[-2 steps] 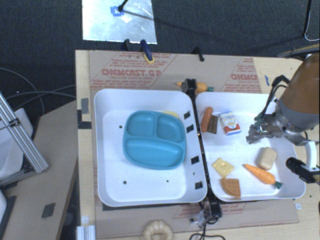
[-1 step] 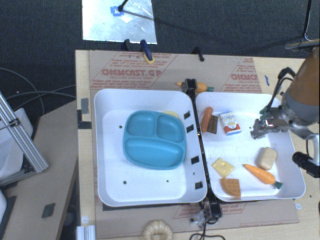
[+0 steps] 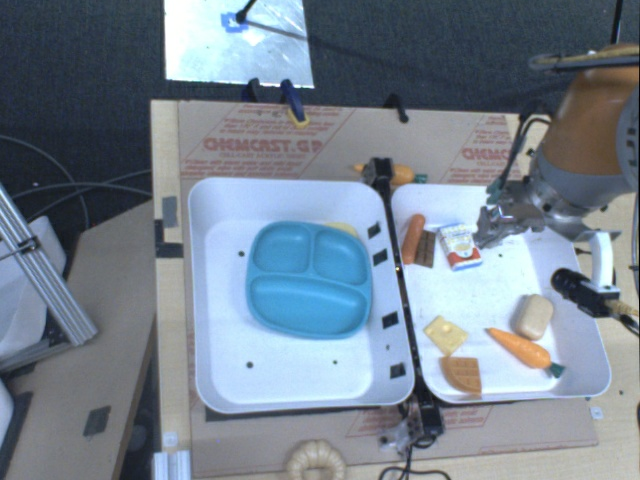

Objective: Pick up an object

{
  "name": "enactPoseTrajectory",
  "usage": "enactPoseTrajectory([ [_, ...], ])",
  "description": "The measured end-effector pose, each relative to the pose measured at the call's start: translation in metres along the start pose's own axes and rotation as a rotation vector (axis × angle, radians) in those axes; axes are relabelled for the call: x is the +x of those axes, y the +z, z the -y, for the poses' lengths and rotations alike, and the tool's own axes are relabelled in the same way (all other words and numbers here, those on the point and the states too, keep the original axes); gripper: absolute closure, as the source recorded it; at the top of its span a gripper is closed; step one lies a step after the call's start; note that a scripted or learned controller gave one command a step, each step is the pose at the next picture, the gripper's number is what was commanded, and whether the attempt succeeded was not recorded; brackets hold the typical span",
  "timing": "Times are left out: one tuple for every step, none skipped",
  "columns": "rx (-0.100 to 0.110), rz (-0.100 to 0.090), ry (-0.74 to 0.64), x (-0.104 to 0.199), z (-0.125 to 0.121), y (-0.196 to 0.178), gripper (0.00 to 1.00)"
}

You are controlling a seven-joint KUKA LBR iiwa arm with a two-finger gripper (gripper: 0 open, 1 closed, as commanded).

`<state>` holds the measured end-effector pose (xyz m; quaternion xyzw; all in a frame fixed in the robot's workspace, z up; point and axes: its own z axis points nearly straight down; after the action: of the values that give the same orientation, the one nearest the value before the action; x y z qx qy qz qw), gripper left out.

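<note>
**A:** You have 2 white bins on the desk. The left bin carries a blue divided plate, lying flat in its middle. The right bin holds the loose items, so that is where your pick belongs.

**B:** Where is the tool?

**A:** The tool hangs over the far part of the right bin, with the arm coming in from the right. It sits just right of a small red and white carton, close enough that it may be touching. I cannot tell whether its tips are apart or together; they blur into the wrist hardware. Nothing shows between them, so do not count anything as held.

**B:** What else can you reach?

**A:** Left of the carton lie a brown bar and a sausage, side by side by the divider. Nearer you, a yellow cheese wedge, a waffle-like piece, a carrot and a pale bread roll are spread apart.

**B:** Which one is the target?

**A:** Judging by the tool's position, the carton. It lies at a slant and crowds the brown bar, so you risk nudging it leftward rather than gripping it.
</note>
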<state>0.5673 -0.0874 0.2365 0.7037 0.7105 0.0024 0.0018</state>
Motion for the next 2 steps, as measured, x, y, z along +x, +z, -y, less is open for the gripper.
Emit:
enactPoseTrajectory([
  [0.001, 0.0, 0.0, 0.034, -0.045, 0.003, 1.0],
  [0.001, -0.001, 0.0, 0.079, -0.075, 0.0, 1.0],
])
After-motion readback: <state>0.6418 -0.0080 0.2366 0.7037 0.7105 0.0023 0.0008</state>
